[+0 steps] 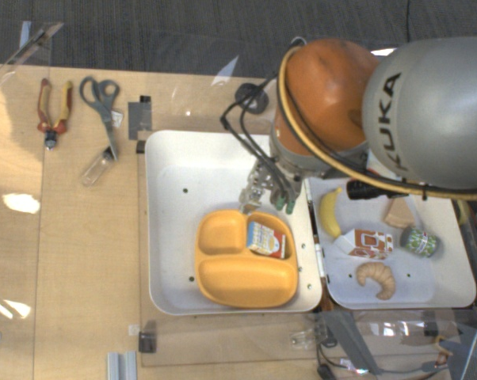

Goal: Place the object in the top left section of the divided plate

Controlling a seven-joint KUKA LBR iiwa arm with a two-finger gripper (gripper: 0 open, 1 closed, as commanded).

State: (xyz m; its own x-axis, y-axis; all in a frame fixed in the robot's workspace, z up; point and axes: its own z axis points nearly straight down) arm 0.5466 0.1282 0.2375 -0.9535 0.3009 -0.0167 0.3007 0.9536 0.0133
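My gripper [264,196] hangs over the left bin [171,212], just above the upper right corner of the divided plate [242,279]; I cannot tell whether it is open or closed, and nothing shows in its grasp. The yellow divided plate lies in the bin's lower right part. A small carton [267,240] with a blue and orange label lies in the plate's upper right section, just below my gripper. Right of the plate, the right bin [460,291] holds a banana [330,212], a white and orange carton [368,244], a croissant [379,278], a green can [420,242] and a tan wedge [398,212]. Well left of the plate, on the bench [64,252], lie scissors [104,113] and red-handled pliers [52,109].
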